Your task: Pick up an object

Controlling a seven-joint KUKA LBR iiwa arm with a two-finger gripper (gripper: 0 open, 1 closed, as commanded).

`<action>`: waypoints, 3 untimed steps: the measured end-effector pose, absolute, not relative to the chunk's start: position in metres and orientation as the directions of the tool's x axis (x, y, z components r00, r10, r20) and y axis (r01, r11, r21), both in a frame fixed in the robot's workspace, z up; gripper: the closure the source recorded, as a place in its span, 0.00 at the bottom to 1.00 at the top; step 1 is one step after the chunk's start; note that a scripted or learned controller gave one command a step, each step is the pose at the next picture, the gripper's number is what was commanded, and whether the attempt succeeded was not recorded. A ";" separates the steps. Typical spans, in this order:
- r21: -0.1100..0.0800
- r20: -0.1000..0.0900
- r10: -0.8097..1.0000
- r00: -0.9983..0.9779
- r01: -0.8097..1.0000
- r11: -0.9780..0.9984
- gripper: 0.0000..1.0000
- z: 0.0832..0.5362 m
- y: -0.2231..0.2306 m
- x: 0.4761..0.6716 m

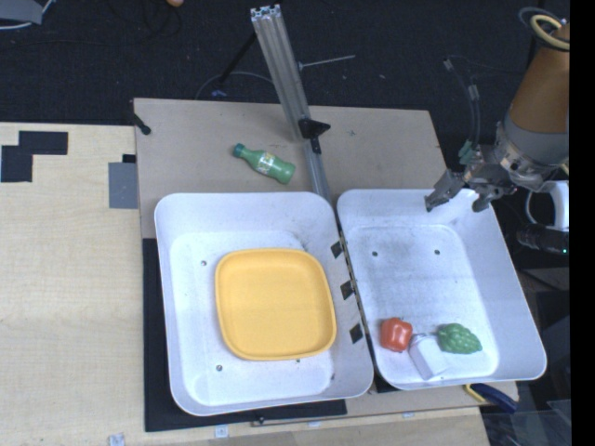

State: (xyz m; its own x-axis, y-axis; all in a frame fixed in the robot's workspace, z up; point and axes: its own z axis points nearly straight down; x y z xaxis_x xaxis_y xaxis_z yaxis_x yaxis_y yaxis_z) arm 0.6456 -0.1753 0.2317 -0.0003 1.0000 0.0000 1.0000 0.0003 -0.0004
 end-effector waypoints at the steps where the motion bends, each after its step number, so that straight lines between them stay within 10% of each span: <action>1: -0.005 0.001 1.000 -0.002 1.000 0.002 0.00 0.170 -0.168 0.643; 3: -0.002 0.000 1.000 -0.002 1.000 0.002 0.00 0.090 -0.161 0.634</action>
